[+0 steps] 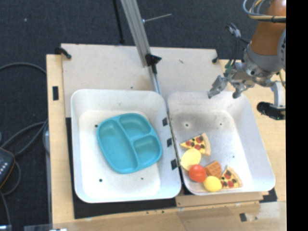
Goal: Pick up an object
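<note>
We see the arm (264, 37) reaching in from the right, its claw (225, 87) hanging above the far rim of the right bin (255, 124); its two fingers (215, 88) are spread apart with bare space between them, so it has hold of nothing. The food pieces lie in the near part of that bin, well apart from the claw; a pizza slice (197, 143) sits nearest the middle, with a pale yellow round piece (191, 158) just beside it; a red tomato (197, 173) touches a small yellow lemon (212, 183), and an orange-brown cracker (213, 168) lies between them and a second pizza slice (231, 178) near the front rim. In the left bin (82, 129) we see a blue divided plate (129, 142) lying flat, tilted at an angle to the bin's sides; both bins rest side by side on the counter (96, 66).
</note>
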You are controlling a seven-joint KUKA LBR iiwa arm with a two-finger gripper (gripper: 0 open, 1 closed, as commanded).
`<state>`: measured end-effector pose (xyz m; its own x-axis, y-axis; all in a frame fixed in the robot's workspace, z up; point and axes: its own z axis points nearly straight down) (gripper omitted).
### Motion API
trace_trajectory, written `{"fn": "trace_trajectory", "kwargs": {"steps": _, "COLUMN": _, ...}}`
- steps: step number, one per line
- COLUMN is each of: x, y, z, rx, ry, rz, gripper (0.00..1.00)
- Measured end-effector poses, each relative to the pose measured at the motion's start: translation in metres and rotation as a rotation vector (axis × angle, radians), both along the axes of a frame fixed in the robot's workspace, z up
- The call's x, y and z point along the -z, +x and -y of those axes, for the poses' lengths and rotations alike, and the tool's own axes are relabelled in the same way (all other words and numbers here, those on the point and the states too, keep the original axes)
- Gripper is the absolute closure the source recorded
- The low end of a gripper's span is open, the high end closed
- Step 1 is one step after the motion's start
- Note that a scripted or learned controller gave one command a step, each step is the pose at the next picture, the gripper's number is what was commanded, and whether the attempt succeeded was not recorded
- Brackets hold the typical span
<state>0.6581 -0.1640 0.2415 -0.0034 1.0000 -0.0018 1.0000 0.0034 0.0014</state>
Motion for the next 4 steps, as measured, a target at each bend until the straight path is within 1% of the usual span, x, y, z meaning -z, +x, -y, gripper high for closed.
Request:
{"fn": "trace_trajectory", "kwargs": {"steps": 1, "x": 0.000, "y": 0.000, "z": 0.000, "rx": 0.000, "ry": -0.001, "rz": 0.000, "gripper": 0.00}}
{"fn": "trace_trajectory", "kwargs": {"steps": 2, "x": 0.057, "y": 0.008, "z": -0.002, "rx": -0.001, "ry": 0.000, "rz": -0.005, "gripper": 0.00}}
{"fn": "trace_trajectory", "kwargs": {"steps": 3, "x": 0.115, "y": -0.001, "z": 0.004, "rx": 0.004, "ry": 0.000, "rz": -0.006, "gripper": 0.00}}
{"fn": "trace_trajectory", "kwargs": {"steps": 4, "x": 0.142, "y": -0.001, "z": 0.005, "rx": 0.003, "ry": -0.001, "rz": -0.003, "gripper": 0.00}}
